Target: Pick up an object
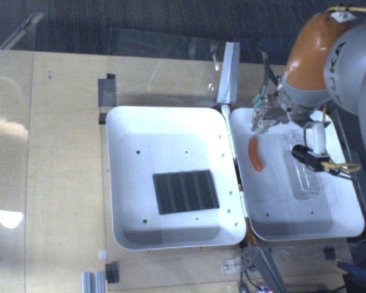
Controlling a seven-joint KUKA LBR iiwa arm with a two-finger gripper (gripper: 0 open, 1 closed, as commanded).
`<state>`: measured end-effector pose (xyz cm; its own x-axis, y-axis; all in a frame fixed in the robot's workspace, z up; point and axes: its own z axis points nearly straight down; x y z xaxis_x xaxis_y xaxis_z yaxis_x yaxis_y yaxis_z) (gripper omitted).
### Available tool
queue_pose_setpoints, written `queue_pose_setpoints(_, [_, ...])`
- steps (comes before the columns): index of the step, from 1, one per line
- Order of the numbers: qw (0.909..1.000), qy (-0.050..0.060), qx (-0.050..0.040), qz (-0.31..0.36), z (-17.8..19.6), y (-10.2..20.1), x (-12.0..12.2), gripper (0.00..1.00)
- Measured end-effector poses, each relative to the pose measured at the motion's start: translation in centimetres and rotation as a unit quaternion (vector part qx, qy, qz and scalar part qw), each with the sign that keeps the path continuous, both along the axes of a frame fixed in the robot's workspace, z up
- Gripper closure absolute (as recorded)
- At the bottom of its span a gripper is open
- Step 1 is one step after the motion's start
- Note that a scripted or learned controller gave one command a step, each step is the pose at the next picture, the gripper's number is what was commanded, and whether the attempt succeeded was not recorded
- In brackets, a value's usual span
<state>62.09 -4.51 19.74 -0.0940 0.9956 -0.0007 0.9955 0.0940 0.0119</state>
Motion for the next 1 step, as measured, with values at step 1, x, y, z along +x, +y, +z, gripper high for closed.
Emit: queue_pose_setpoints(1, [1.0, 0.0, -0.0001, 0.0, -0.01, 0.0, -0.01, 0.0])
